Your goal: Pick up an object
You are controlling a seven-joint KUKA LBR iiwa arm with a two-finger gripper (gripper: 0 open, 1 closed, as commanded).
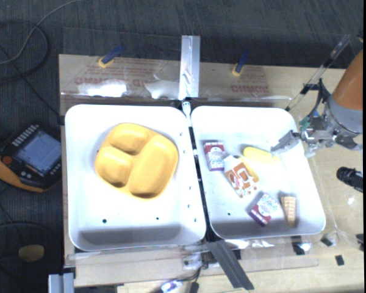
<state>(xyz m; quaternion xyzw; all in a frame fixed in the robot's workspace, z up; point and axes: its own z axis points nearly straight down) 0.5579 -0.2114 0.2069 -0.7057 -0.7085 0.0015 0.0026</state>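
The right bin point(305, 182) holds several small things. A yellow oval piece point(258, 154) lies near its back, with a dark red packet point(215, 155) to its left. An orange and white packet point(241, 177) lies in the middle. Toward the front are a second dark red packet point(264, 208) and a tan cone point(288, 207). My gripper point(288, 141) hangs over the bin's right back part, its tip just right of the yellow piece. Nothing shows in its grasp. In the left bin point(85, 218) rests a large yellow lumpy object point(136, 159).
The arm's orange band point(355, 81) and cables come in over the right bin's right rim. A pendant with a screen point(30, 157) lies on the floor to the left. Blue and yellow clips point(111, 55) sit on the board behind the bins.
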